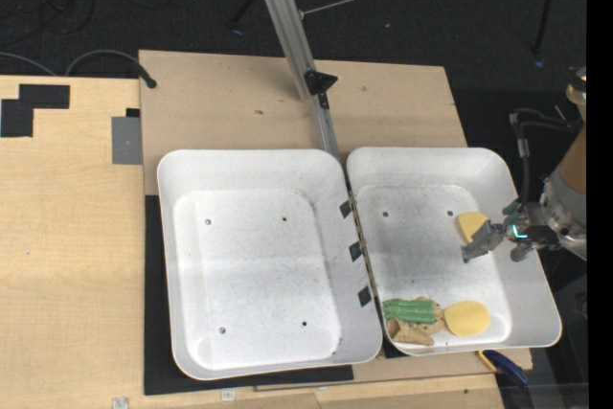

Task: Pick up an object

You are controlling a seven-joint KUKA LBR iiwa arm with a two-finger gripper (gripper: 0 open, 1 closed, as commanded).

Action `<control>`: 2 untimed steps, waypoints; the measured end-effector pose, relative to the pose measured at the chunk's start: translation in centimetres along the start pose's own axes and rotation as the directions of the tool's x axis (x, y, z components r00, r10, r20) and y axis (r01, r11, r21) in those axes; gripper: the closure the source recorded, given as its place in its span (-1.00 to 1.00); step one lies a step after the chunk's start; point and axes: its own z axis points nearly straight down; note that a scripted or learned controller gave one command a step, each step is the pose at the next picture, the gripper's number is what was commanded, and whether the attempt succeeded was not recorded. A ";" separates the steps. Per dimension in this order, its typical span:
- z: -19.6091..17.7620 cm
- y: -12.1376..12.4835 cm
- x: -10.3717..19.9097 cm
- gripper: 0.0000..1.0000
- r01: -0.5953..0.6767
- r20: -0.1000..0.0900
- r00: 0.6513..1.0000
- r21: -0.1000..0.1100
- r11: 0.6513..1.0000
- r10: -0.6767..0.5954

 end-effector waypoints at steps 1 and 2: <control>-0.2 0.1 -0.1 -1.00 -0.002 0.001 1.000 -0.004 1.000 0.002; 6.2 -0.3 -0.2 -1.00 -0.001 -0.001 1.000 0.002 1.000 0.001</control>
